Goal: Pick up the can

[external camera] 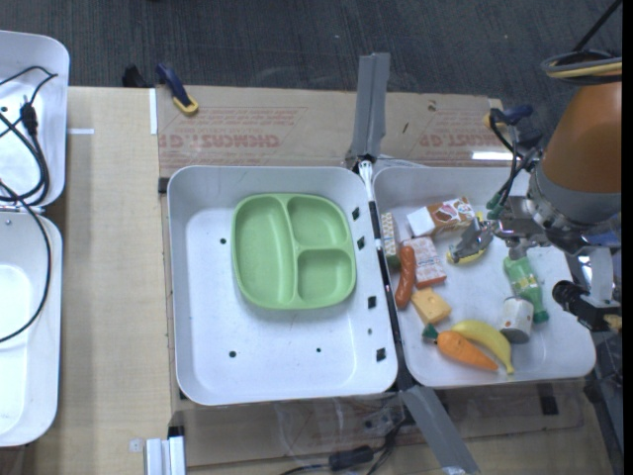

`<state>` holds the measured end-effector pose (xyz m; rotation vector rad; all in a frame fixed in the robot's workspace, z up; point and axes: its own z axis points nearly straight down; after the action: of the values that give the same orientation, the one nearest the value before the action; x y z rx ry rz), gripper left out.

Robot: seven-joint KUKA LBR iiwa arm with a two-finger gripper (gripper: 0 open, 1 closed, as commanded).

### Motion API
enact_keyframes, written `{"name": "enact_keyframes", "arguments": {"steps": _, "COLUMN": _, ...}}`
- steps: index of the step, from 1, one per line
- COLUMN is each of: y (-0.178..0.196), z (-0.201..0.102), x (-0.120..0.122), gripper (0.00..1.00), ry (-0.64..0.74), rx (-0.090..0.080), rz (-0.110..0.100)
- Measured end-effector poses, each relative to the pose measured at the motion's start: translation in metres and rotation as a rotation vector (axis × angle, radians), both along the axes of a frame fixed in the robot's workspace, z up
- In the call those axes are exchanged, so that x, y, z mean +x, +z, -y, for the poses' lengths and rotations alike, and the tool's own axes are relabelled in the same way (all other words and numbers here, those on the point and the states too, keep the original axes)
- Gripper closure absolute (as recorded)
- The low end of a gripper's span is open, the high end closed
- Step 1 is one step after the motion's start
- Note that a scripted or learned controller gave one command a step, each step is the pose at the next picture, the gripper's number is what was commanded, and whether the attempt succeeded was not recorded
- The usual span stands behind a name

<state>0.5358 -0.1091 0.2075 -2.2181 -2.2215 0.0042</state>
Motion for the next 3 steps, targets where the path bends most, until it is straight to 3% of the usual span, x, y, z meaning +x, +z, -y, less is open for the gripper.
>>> {"name": "enact_keyframes", "arguments": {"steps": 1, "y": -0.047, "z": -0.001, "x": 0.073, "gripper": 0.0, "ry": -0.057, "rx": -0.001, "rz": 0.001}}
{"name": "enact_keyframes", "arguments": {"steps": 2, "y": -0.108, "z": -0.008, "x": 0.115, "gripper": 0.0, "ry": -0.198, "rx": 0.001, "rz": 0.001}}
{"name": "enact_keyframes", "arguments": {"steps": 3, "y": -0.093, "z": -0.008, "x": 0.116, "gripper": 1.0, "ry": -0.196, "rx": 0.003, "rz": 0.003}}
